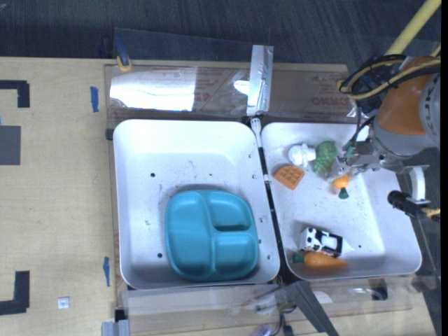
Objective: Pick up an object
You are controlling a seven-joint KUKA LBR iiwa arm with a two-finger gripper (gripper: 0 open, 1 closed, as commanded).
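Gripper [348, 165] low in right bin [399, 254], at far right end; whether anything sits in its grasp cannot be told. Small orange piece with green tip [341, 185] directly under it, likely target. Green toy [325, 155] and white toy [301, 154] just left of gripper; waffle piece [289, 176] further left. Cow toy [321, 241] and carrot [325, 260] touching, at near wall. Teal divided tray [210, 234] fills left bin [133, 208]. Pale wood bench [49, 187], dark floor beyond.
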